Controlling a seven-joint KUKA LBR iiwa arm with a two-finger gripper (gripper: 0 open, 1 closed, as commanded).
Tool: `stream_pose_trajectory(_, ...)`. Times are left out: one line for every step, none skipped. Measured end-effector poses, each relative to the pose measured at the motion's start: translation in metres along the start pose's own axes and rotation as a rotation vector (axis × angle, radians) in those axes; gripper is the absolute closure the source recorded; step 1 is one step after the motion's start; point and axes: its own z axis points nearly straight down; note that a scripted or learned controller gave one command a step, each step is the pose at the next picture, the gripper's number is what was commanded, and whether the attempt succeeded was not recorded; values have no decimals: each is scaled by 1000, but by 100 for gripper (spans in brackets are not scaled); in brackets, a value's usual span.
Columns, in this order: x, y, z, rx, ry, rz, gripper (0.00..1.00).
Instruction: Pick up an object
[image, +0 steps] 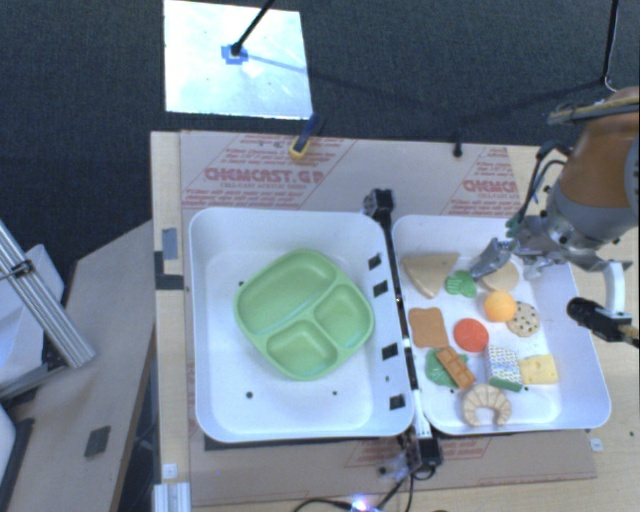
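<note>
i have the gripper (503, 256) low over the right bin (590, 405), up toward its 12 o'clock end. whether it is open or closed, i cannot tell from this slant. nothing shows as held, so i judge this the approach step. the toy food lies just below it: an orange ball (499, 305) at its 6 o'clock, a green piece (461, 284) at 8 o'clock, a cookie (523, 319) beyond. the green divided plate (303, 314) sits in the left bin (220, 400). next i'd centre over one piece and descend squarely.
</note>
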Motion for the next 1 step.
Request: stream_pose_trajectory(0,3,-8,-13,-2,-2,0)
